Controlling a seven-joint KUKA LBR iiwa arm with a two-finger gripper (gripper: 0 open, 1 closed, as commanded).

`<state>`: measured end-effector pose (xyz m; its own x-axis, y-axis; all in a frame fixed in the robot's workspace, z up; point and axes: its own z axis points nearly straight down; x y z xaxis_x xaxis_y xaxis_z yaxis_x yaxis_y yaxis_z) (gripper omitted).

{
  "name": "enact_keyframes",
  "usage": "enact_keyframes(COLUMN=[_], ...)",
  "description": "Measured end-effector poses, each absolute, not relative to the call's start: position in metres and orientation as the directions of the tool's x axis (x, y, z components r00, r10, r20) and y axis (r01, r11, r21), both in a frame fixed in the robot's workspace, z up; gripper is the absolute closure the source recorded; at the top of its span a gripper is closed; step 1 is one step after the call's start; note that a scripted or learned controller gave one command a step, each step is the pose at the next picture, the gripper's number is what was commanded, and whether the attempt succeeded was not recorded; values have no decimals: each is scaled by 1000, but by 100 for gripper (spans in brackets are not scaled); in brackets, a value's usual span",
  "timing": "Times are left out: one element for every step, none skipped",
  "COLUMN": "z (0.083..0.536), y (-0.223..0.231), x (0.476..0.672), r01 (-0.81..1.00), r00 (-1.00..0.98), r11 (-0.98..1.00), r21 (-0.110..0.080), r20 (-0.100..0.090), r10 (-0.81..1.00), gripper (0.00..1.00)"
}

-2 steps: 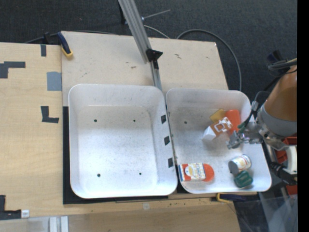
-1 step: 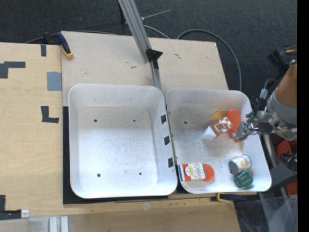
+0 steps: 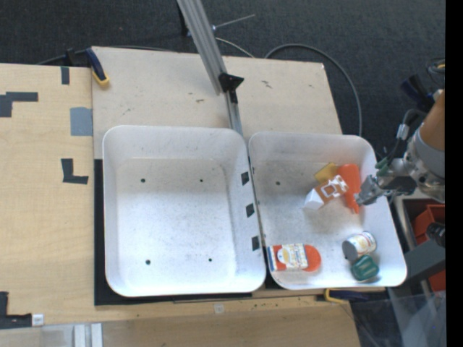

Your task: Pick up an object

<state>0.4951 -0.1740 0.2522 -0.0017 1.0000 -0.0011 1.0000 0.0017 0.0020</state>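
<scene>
Presently the two-finger gripper (image 3: 369,191) is seen at the right wall of the right-hand shallow white bin (image 3: 289,147), just beside the orange plastic packet with a white label (image 3: 346,185); whether anything is held, or how it is set, cannot be told from this view.

Since any object will satisfy the task, that orange packet is judged the likeliest target, being the thing nearest the gripper. For the step to be done well, the descent should be made squarely over the packet's body rather than over its edge, and clearance from the bin wall should be kept, as the packet lies close against it. A small yellow-tan block (image 3: 326,171) touches the packet on the side away from the gripper, so a grasp placed too far inward is likely to catch both or push one aside. The lift should be begun only once the packet is seen to be seated.

Nearer the front rim of the same bin, a small metal can with a yellow label (image 3: 359,244) lies just beside a dark green round object (image 3: 365,269), and a flat red-and-white packet (image 3: 295,257) lies at the front corner next to the divider. The left-hand shallow white bin (image 3: 116,194) is seen beside it.
</scene>
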Motion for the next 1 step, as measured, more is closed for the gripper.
enact_keyframes(z=[255], y=[-126], x=[513], r01=[1000], r00=[-7], r11=[7], r21=[-1], r20=[2], r10=[1000], gripper=[100])
